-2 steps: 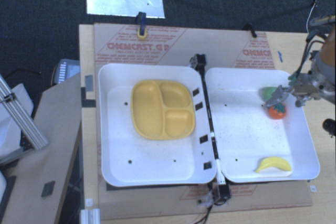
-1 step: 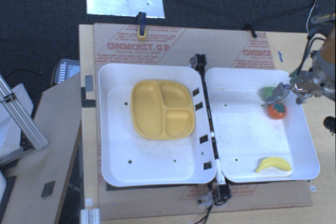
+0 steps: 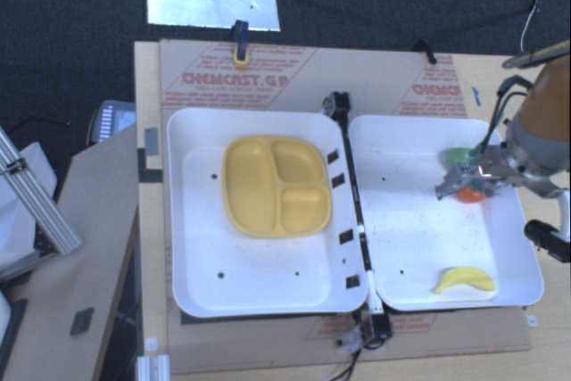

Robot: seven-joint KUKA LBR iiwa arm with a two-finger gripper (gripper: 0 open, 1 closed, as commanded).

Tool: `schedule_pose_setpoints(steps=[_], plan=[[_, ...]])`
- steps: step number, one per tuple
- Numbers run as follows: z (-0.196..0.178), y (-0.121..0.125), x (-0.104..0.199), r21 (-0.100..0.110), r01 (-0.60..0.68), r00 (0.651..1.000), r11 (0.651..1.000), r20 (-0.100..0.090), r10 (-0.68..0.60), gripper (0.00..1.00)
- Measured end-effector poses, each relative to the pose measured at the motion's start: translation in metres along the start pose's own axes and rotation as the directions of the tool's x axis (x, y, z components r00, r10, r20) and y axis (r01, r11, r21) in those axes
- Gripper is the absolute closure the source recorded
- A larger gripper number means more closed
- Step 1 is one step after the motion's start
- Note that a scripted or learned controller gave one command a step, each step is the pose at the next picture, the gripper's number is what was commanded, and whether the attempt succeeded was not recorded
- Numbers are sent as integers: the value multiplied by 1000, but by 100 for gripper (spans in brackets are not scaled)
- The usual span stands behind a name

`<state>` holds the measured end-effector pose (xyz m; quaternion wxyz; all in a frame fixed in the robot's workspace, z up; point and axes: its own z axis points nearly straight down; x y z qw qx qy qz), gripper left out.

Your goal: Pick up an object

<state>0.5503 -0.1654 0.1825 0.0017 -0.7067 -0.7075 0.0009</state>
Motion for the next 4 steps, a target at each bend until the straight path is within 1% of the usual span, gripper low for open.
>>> schedule_pose_setpoints(steps=[1,2,3,4], plan=[[62,3,1,0,0,1000,1000,0,0,0],[100,3,1,-2,-1,1000,1000,0,1,0],[87,5,1,-7,-1,1000,1000,3,1,100],[43,10,-1,-10,3,1000,1000,3,-2,100]])
